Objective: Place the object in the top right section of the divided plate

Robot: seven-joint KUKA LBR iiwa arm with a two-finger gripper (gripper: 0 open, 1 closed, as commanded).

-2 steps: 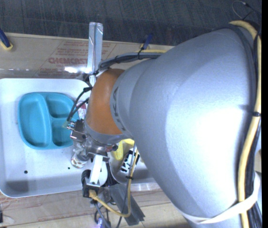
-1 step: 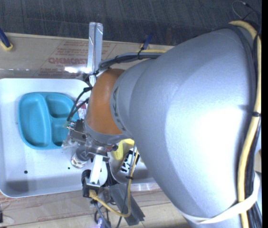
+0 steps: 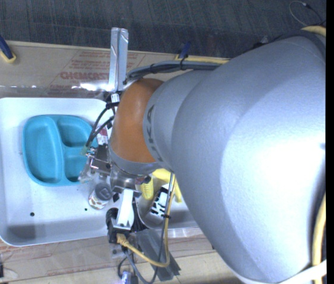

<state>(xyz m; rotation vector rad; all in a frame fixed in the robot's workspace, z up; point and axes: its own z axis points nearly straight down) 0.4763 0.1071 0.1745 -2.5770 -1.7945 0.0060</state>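
Observation:
The blue divided plate (image 3: pixel 51 149) lies in the upper left of the left white bin (image 3: pixel 13 218); its right edge is hidden behind the arm. My gripper (image 3: pixel 103 185) hangs low over the bin floor, just off the plate's lower right corner, below the orange wrist band (image 3: pixel 132 126). A small round greyish piece (image 3: pixel 100 194) shows at the gripper's lower end; whether it is an object or part of the tool is unclear. A yellow object (image 3: pixel 158 179) peeks out from under the arm to the right of the gripper.
The grey arm (image 3: pixel 244 158) covers the right bin and most of the view's right half. Cables (image 3: pixel 143 253) hang off the wrist over the bin's front rim. A cardboard sheet (image 3: pixel 66 70) and an upright metal post (image 3: pixel 118 55) stand behind the left bin.

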